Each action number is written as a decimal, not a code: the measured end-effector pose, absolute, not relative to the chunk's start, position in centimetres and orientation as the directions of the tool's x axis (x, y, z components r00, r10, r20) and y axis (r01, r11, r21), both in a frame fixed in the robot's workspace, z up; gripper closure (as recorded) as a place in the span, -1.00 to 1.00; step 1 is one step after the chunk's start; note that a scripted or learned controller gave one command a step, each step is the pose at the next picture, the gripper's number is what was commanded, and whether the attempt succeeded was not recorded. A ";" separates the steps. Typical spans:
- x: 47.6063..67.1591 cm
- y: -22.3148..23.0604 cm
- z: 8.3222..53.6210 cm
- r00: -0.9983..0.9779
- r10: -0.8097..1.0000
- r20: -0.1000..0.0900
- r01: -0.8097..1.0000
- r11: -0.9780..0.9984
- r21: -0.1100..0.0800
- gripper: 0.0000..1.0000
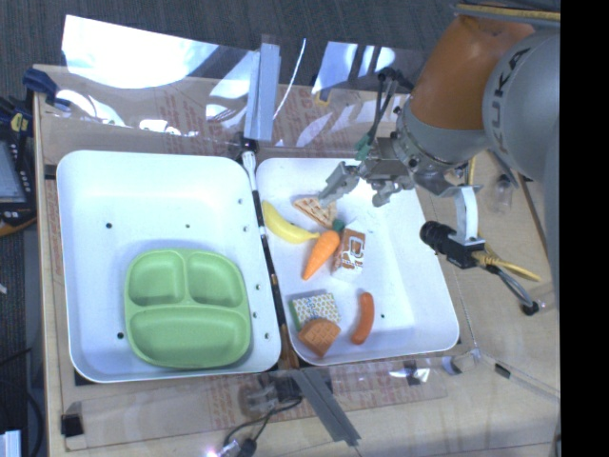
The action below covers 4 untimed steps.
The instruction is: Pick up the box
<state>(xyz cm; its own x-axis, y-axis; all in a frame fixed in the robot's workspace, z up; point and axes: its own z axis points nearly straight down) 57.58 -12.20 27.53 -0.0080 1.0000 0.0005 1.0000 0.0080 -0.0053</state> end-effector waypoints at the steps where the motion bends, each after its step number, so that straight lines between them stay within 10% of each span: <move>1: 50.5 -12.5 18.8 0.180 0.984 -0.001 0.984 -0.180 -0.007 -1.00; 2: 48.0 -14.4 9.7 0.092 0.996 0.002 0.996 -0.092 0.007 -1.00; 3: 48.2 -14.4 10.9 0.083 0.997 -0.002 0.996 -0.083 0.012 1.00; 4: 48.2 -14.4 10.9 0.083 0.997 -0.002 0.996 -0.083 0.013 -1.00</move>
<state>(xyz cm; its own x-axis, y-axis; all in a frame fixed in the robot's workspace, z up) 48.22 -14.40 10.86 0.0832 0.9965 -0.0022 0.9965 -0.0832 0.0126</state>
